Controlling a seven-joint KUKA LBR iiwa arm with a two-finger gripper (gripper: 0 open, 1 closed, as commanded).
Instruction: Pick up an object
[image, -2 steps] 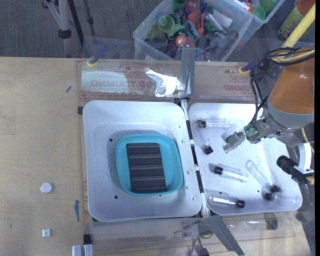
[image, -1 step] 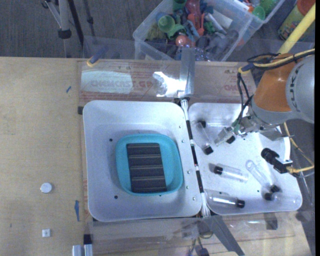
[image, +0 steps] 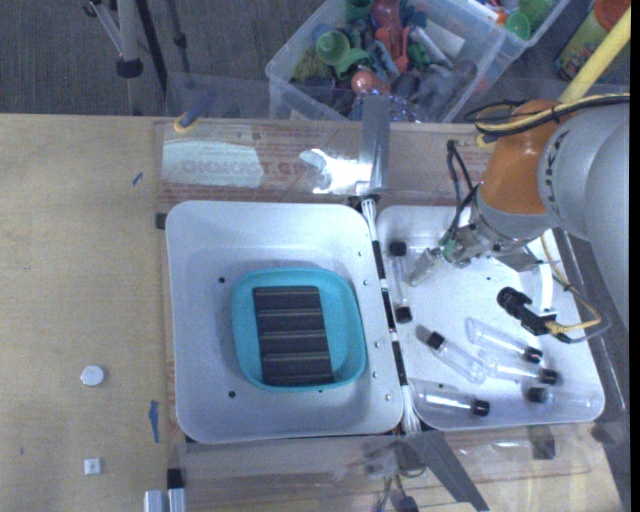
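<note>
Nearest us, at the lower left of the frame, the pale wooden bench (image: 70, 250) carries a small white disc (image: 92, 376) and a tinier white square (image: 92, 466). Moving right, the left bin (image: 190, 300) holds a teal tray (image: 246, 330) with a dark ribbed block (image: 292, 335) lying in it. Right again, the right bin (image: 470, 300) holds a scatter of clear tubes (image: 455, 355) with black caps, lying flat at assorted angles. The wall-side tube (image: 399, 278) lies along this bin's left wall, just left of the gripper (image: 428, 264), near it but seemingly apart. The other tubes lie below and to the right of the gripper, well apart from it, and the lowest tube (image: 448, 402) rests by the bin's lower rim. The gripper hangs over the bin's upper left part, and we cannot tell whether it is open or closed. The grey arm (image: 590, 170) with its orange band reaches in from the upper right. At the top of the frame, a clear box (image: 300, 75) of colourful toys stands on grey carpet (image: 220, 40).
</note>
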